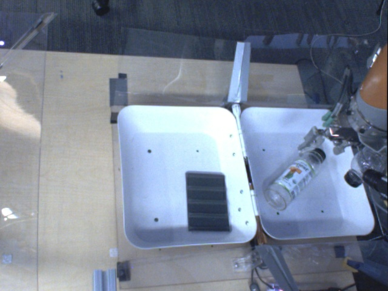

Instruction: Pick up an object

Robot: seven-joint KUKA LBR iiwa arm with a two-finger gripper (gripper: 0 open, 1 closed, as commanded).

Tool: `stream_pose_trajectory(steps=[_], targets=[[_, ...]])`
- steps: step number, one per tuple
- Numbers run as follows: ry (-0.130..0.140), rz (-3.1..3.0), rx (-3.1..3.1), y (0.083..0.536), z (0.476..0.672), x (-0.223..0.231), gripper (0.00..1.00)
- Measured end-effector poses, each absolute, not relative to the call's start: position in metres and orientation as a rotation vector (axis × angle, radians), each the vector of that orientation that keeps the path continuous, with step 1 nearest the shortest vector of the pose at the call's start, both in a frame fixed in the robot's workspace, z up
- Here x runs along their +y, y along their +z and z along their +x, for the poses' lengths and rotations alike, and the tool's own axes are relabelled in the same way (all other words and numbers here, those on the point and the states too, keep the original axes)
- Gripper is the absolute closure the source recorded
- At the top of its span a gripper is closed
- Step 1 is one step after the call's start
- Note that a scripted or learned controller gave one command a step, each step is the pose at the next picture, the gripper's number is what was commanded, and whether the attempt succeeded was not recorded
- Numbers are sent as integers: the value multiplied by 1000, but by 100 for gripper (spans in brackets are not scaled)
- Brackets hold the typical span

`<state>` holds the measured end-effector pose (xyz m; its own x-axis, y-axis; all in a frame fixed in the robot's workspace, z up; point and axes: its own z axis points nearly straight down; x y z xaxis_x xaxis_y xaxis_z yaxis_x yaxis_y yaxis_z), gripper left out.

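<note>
nearest to me, in the left bin [136, 162], a dark ribbed block [208, 201] lies flat toward the near right part of the floor, its long side running near to far. it sits just short of the near rim, well apart from anything else.

across the divider, in the right bin [267, 126], a clear bottle [295, 179] lies on its side at a slant. its base points near and left, toward the middle of the bin, and its dark cap points far and right. there is a label with orange and green on it round the middle.

just past the cap end is the pincer [320, 137], hanging at the end of the arm [373, 96], which comes in from the right with its orange band showing at the edge. the metal fingers [310, 139] reach down and left, close over the cap end of the bottle. from here i cannot tell whether they touch it, and i cannot tell how far apart they stand. the bottle rests on the bin floor.

farther off, a grey post [240, 71] stands up behind the place where the two bins meet, on the pale wooden bench [66, 162].
</note>
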<state>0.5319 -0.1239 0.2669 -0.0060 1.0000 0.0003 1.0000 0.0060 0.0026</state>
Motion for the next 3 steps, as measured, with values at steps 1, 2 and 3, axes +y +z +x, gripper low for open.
stream_pose_trajectory(steps=[1,2,3], targets=[[6,1982,2431,140,532,-140,0],[18,1867,2492,97,570,-136,0],[23,1860,2494,96,551,-135,0]])
